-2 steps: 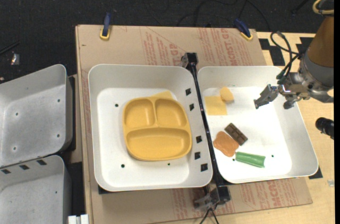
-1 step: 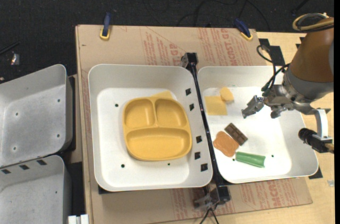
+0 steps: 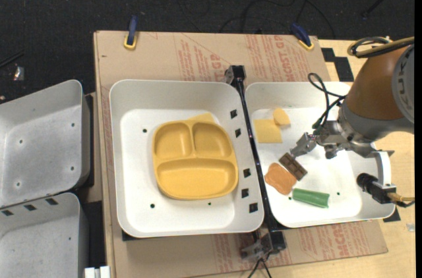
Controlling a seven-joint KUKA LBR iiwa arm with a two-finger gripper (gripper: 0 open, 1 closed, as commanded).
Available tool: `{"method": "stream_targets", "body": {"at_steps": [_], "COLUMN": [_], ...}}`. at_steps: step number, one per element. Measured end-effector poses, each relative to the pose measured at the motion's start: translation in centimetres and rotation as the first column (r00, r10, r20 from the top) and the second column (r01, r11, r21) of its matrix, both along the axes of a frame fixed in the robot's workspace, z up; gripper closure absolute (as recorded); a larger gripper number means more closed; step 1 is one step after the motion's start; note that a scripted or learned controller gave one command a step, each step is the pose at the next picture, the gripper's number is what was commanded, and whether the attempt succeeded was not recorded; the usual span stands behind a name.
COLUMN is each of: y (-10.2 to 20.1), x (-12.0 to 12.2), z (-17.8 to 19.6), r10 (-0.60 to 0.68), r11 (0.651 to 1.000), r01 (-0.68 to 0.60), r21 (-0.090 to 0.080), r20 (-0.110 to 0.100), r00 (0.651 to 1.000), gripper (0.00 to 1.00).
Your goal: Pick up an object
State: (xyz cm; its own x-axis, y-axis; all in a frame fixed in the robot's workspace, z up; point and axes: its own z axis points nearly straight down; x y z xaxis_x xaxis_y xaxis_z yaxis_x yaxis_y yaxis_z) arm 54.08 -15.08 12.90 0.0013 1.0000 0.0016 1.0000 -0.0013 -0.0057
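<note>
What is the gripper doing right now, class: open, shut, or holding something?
Gripper: open, holding nothing, poised over the right bin just above the brown block.

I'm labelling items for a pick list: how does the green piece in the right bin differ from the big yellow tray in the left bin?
The green block is a small solid bar; the yellow tray is far larger, a shallow dish split into three compartments. The green block lies in the right bin, near its front edge beside an orange piece; the yellow tray sits alone in the middle of the left bin. Both rest flat on a white bin floor, apart from the pincer.
</note>
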Motion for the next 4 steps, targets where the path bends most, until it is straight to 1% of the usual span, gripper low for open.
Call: {"method": "stream_targets", "body": {"at_steps": [1, 2, 3, 4], "y": [-0.1, -0.8, -0.6, -0.6], "x": [0.2, 1.1, 2.0, 2.0], "z": [1.3, 6.5, 12.5, 13.6], "r10": [0.0, 0.003, 0.005, 0.004], "r11": [1.0, 1.0, 1.0, 1.0], "r01": [0.0, -0.003, -0.005, -0.004], "r21": [-0.002, -0.004, -0.004, -0.003], "r20": [0.006, 0.011, 0.012, 0.008], "r00": [1.0, 1.0, 1.0, 1.0], "gripper": [1.0, 1.0, 1.0, 1.0]}}
